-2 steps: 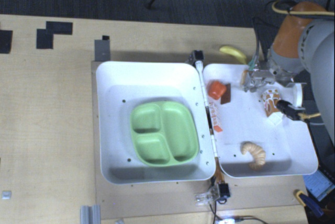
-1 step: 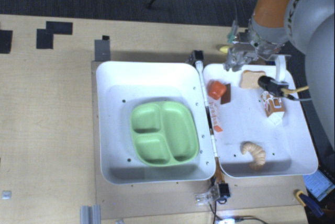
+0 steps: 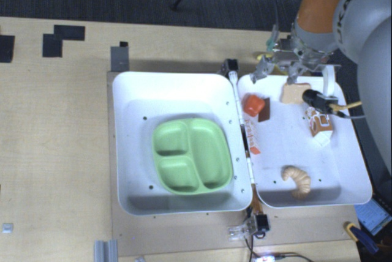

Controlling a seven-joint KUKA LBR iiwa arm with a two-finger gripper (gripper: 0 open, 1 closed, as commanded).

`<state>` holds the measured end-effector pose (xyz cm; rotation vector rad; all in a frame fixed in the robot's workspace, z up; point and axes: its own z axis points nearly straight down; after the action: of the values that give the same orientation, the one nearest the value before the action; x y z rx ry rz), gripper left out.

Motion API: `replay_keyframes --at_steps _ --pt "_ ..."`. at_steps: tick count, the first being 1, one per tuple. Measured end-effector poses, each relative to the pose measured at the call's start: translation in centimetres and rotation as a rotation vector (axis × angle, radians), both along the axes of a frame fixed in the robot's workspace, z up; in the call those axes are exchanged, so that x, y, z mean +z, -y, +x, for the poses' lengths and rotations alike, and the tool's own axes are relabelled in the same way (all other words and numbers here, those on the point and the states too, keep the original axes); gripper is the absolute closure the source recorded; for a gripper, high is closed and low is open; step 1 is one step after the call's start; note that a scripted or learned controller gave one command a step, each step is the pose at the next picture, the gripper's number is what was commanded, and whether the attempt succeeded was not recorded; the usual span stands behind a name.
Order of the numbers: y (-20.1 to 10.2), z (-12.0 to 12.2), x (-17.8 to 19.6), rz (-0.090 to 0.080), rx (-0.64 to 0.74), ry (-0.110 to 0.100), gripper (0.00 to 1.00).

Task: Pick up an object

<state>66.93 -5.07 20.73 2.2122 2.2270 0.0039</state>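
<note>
1. Camera view: the gripper [image 3: 277, 74] hangs over the far end of the right bin [image 3: 352, 184], close to the far wall. As far as I can make out, its fingers are spread apart with nothing between them, so it's carrying nothing.

2. Same view, the bit that matters: the closest candidate is the tan block [image 3: 293, 94]. It sits just on the near side of the gripper and a touch toward the arm's side, almost under the arm-side finger. Its long side runs roughly across the bin, not along it. I can't tell if the finger is touching it or just hovering above it.

3. On the other side of the gripper, a bit further toward the near edge, there's an orange block [image 3: 253, 105] near the wall shared with the left bin [image 3: 122, 132].

4. Further out from the gripper: a small brown-and-white piece [image 3: 320, 125] beyond the tan block, and a croissant [image 3: 297, 179] well away at the near end.

5. My guess: if you go for the tan block, you'll want a small shift toward the arm's side before descending, so that the block ends up between the fingers rather than under one. Only one arm here, so there's no choice to make there.

6. The green tray [image 3: 191, 153] in the left bin is well off to the side.
</note>
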Motion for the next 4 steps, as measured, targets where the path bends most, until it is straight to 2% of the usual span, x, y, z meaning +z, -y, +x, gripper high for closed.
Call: replay_keyframes --at_steps 1,2,3,4 --pt "3.3 -6.0 -12.2 0.0 -0.004 0.001 0.0" --pt "4.1 -18.1 -12.0 -0.001 -0.006 0.002 0.0" --pt "4.1 -17.8 -10.9 -0.001 -0.006 0.01 1.0" --pt "12.7 -11.2 -12.0 -0.005 -0.006 0.007 1.0"
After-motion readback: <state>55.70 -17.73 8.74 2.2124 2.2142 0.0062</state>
